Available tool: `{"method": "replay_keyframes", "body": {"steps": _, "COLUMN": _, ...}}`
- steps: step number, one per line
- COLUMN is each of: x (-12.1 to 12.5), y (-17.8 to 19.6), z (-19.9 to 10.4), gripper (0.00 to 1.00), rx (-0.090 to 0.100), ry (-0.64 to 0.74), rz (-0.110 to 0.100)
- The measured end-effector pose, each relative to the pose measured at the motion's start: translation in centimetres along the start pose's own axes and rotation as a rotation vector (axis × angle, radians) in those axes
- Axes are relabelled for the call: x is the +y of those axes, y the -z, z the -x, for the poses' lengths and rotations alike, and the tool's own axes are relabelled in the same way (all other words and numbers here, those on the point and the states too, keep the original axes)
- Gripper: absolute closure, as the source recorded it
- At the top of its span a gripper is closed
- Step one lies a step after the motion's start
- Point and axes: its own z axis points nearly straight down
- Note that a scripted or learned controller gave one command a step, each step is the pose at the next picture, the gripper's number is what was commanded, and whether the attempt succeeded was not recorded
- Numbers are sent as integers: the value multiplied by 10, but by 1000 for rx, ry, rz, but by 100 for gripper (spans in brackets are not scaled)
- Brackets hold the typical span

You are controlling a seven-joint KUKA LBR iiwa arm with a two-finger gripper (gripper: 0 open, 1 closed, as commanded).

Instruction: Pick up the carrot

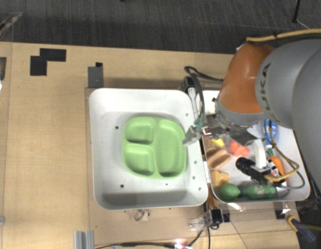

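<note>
You are at the approach step: nothing is lifted yet. The gripper point(202, 130) hangs over the seam between the two bins, at the far left corner of the right bin point(299, 187), with a grey part of it reaching over the right rim of the left bin point(106, 139). You cannot tell from here whether it is spread or pressed together, and nothing shows held in it.

The carrot point(238, 149), as best you can judge, is the orange-pink piece lying in the right bin just right of the gripper, touching or nearly touching a brown piece point(218, 160) on its left. The next move calls for a short shift to the right, away from the bin wall, and then a descent onto that piece without catching the brown one beside it.

Be wary, though. A thin orange sliver point(276, 164) shows farther right in the same bin, half covered by the robot's own fittings, and it could be the carrot instead. The arm point(285, 82) covers the far half of the right bin, so whatever lies there is hidden from you. At the near edge you can make out a yellow piece point(219, 178) and two green pieces point(229, 192), with their shapes unclear. The green plate point(152, 147) in the left bin plays no part.
</note>
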Motion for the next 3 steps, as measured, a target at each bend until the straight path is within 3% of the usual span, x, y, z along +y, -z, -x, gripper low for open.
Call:
{"method": "replay_keyframes", "body": {"steps": 1, "x": 52, "y": 117, "z": 56, "gripper": 0, "rx": -6, "ry": -4, "rz": 10}}
{"method": "replay_keyframes", "body": {"steps": 3, "x": 52, "y": 113, "z": 54, "gripper": 0, "rx": -3, "ry": -2, "rz": 2}}
